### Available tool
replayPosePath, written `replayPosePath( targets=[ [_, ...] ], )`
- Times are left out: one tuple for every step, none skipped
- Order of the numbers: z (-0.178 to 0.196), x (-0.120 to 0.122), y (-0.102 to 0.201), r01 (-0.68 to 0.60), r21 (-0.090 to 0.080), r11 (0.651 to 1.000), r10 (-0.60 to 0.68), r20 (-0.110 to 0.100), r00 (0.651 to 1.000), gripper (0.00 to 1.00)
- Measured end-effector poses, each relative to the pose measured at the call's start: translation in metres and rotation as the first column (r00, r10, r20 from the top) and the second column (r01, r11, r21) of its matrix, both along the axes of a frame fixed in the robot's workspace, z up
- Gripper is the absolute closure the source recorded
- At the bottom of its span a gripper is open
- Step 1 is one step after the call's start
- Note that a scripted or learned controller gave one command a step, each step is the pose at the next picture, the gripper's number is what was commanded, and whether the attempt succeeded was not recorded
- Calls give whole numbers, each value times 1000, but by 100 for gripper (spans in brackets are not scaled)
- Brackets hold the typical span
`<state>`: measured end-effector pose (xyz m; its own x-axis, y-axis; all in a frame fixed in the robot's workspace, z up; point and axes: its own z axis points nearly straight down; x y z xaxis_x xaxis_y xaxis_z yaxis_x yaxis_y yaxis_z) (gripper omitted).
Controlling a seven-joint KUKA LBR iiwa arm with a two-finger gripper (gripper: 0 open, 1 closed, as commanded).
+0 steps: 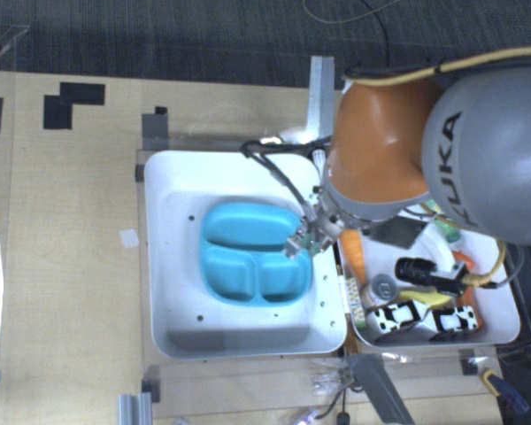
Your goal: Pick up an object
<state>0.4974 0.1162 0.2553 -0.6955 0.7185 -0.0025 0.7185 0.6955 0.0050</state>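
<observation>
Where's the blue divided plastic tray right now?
Camera view: the blue divided plastic tray lies mid-floor in the left white bin, the pincer at its right edge.

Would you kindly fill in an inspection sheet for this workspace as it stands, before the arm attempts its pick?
Surface: pale wooden bench with a left bin and a right bin, both white.
Job's things: blue tray with three compartments, flat in the left bin.
Clutter: in the right bin, an orange stick, checked blocks and a green piece.
Grippers: gripper at the tray's right edge; contact cannot be told.
Cables: black cable looping from the wrist over the left bin; thin wire on the floor.
Surroundings: dark carpet beyond the bench; black tape marks on it.
</observation>
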Motion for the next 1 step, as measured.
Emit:
replayPosePath(
  targets=[
    [40, 10, 86, 131, 2, 991, -131, 0, 991, 100]
  ],
)
